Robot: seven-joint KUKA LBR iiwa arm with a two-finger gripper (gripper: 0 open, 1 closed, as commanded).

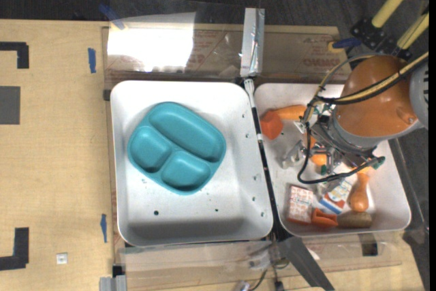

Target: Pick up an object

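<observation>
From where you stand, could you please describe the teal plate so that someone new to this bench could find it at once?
Look at the left bin of the two white ones on the bench. The teal plate lies in its middle, an oval tray split into three compartments. The small items crowd the right bin beneath the arm, so the plate stands apart as the largest, sole blue-green piece.

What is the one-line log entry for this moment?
arm: over right bin | gripper: low among items | carrot: beside gripper | teal tray: left bin
</observation>
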